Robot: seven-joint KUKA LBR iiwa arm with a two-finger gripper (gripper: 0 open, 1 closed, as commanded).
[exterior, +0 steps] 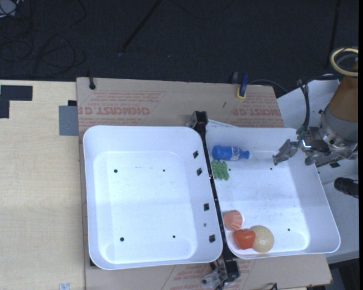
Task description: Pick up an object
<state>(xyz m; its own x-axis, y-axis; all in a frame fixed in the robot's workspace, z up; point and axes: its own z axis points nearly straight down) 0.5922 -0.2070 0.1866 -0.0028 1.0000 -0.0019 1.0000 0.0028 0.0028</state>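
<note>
**Fingers spread apart over the right bin's far edge, nothing between them**

The two dark metal fingers are spread wide, one reaching out over the far right part of the right bin, the other back nearer the wrist, and there is nothing between them. The two-finger gripper hangs at the upper right rim of the right shallow white plastic bin, carried by the grey arm with its orange band coming in from the right side.

Everything that could be picked up lies on the other side of that same bin, well apart from the gripper. A small blue plastic bottle with a white label lies on its side near the far left corner, its cap pointing toward the gripper. Just below it, touching or almost touching, sits a small green knobbly toy close against the black divider where the two bins meet. Down at the near left corner three rounded pieces are huddled together: a pale orange-pink ball, a red tomato-like ball just in front of it, and a cream-yellow ball touching the red one on its right.

The left shallow white plastic bin sits beside it on a brown cardboard sheet with red printed lettering.
</note>
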